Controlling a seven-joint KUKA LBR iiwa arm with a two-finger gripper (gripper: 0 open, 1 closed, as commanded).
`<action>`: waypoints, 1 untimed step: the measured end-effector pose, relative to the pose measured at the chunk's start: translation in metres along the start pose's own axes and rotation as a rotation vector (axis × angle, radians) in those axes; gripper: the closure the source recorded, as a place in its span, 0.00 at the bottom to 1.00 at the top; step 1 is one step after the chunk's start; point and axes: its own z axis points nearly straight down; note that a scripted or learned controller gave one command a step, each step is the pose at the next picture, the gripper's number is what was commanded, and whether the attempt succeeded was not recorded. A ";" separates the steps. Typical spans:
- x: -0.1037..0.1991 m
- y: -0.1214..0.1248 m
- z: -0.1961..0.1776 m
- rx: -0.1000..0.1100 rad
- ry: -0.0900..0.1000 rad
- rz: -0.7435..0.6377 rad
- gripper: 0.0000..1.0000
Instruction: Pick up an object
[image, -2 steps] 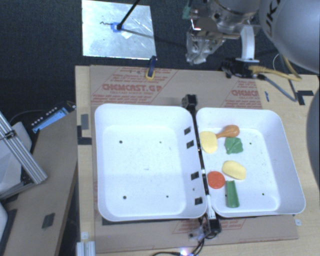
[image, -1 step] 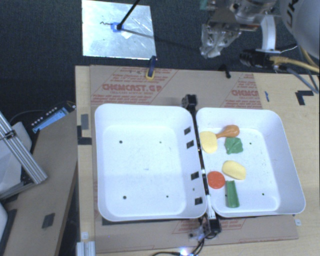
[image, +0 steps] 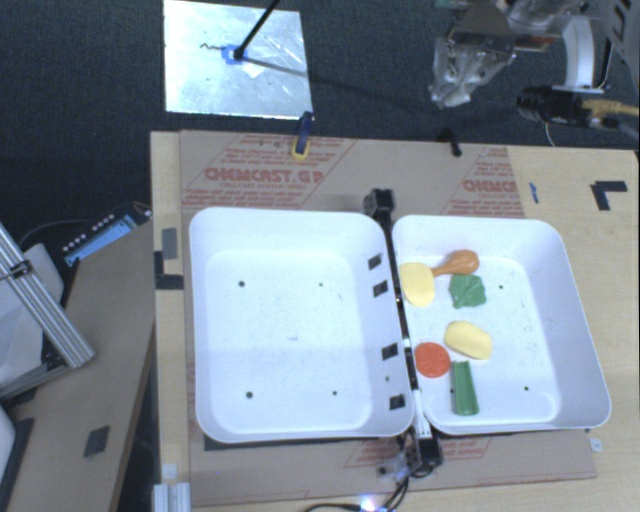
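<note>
The right bin (image: 575, 300) holds several toy foods near its left side: a brown drumstick (image: 455, 264), a pale yellow piece (image: 418, 284), a green leafy piece (image: 467, 291), a yellow lemon-like piece (image: 468, 340), a red disc (image: 432, 359) and a green stick (image: 463, 387). My gripper (image: 455, 88) hangs high at the top of the view, well beyond the far rim of the bins and apart from every object. Nothing shows between its fingers.
The left bin (image: 210, 300) lies beside the right one, joined by a black-clipped divider (image: 395, 320). A yellow and blue clip (image: 301, 140) sits on the board behind the bins. A shiny metal sheet (image: 235, 60) lies at the back left.
</note>
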 end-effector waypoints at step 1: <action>0.023 0.000 -0.038 -0.002 0.001 -0.006 1.00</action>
